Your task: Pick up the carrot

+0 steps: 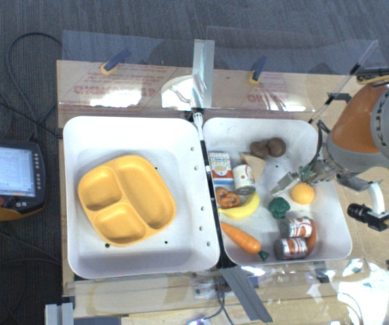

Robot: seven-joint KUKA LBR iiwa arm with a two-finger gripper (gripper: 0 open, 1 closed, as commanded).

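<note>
Hovering gripper (290, 179) above right bin (329, 249)

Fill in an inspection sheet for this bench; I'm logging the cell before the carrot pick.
Surface: two white bins, left bin and right bin, side by side.
Job's things: carrot lying at the right bin's front left.
Clutter: yellow tray in the left bin; banana, carton, orange, can in the right.
Grippers: claw over the right bin, apart from the carrot.
Cables: black cable on the floor, left.
Surroundings: pendant on carpet.
</note>
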